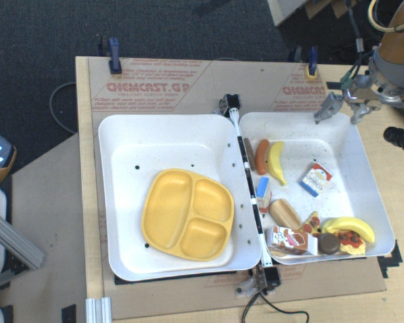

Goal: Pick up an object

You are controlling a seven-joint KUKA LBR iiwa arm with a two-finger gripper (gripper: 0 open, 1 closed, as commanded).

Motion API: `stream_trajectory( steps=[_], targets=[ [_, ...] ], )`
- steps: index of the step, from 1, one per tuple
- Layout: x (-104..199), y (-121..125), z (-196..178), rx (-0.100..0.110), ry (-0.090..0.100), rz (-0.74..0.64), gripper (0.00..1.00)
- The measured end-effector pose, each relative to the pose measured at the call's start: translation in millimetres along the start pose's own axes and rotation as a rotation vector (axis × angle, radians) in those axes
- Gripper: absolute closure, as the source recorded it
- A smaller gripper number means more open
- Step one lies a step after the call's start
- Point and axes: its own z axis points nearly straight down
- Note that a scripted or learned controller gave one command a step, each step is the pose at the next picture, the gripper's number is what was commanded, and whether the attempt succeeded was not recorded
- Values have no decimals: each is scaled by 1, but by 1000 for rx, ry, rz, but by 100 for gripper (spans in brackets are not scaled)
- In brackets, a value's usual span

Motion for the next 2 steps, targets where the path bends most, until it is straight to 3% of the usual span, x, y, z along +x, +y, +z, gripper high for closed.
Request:
stream_trajectory(
  steps=[1, 2],
  targets=[
    [69, -33, 61, 7, 3, -4, 0],
    [104, -48, 114, 1, -2, -1, 0]
  ],
)
